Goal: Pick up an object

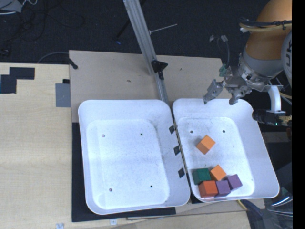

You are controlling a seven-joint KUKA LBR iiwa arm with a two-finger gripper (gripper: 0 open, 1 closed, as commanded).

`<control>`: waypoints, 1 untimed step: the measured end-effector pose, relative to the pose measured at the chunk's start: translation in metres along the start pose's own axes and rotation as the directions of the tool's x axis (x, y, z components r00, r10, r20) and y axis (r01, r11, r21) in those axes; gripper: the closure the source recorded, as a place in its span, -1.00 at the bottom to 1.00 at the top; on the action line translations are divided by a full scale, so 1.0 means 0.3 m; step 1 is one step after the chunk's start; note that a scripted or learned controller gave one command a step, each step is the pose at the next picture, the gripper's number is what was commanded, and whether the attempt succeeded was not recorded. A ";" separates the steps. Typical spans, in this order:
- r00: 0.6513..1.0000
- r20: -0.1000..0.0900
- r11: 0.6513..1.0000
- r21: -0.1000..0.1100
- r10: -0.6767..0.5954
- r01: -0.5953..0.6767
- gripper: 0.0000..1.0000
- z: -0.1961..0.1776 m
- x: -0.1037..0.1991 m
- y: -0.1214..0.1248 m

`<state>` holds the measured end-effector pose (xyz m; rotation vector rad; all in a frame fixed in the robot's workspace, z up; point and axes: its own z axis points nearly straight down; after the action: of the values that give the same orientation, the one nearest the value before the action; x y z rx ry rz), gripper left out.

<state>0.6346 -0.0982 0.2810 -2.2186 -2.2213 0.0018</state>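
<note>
- Camera view: two shallow white bins sit side by side on the bench [119, 75], the left bin [90, 111] bare of blocks, the right bin [248, 123] carrying all the candidates for the pick.
- A lone orange cube [206, 144] lies near the middle of the right bin, apart from the rest, which likely makes it the easiest target.
- Against the bin's near wall a cluster is packed tight: a green block [201, 175], a second orange block [218, 172], a red-orange block [208, 189] and two purple blocks [223, 187] [234, 181], touching one another and leaving little room for fingers.
- The gripper [221, 93] hangs over the right bin's far rim, its two fingers spread wide with nothing between them.
- The grey arm with its orange band [271, 27] reaches in from the right, wrist angled down toward the bin, well short of the blocks.
</note>
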 end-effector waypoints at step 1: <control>1.000 -0.001 1.000 0.009 0.003 -0.002 -1.00 0.549 -0.044 -0.107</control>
<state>0.6022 -0.1113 0.1163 -2.2161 -2.2133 0.0112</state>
